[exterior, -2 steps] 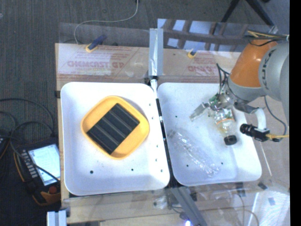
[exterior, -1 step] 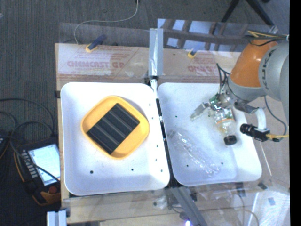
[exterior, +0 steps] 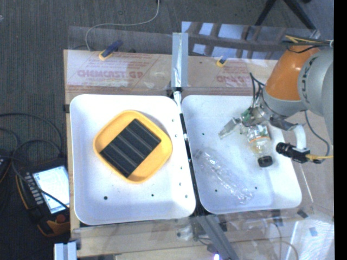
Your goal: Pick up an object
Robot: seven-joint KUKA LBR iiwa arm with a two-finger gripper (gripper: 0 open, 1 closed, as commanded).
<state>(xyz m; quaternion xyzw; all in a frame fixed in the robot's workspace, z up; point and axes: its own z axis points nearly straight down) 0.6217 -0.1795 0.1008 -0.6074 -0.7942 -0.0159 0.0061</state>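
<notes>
In the right bin, a small clear bottle with a black cap lies near the far right side. My gripper hovers at its upper end, reaching in from the right below the orange wrist band. I cannot make out whether it touches the bottle. A crumpled clear plastic bottle lies slantwise in the middle of the same bin. In the left bin sits a yellow dish with a black ribbed insert.
A black connector with a yellow cable hangs from the arm over the right bin's right edge. A metal divider post stands behind the gap between the bins. A handheld controller lies on the floor at left.
</notes>
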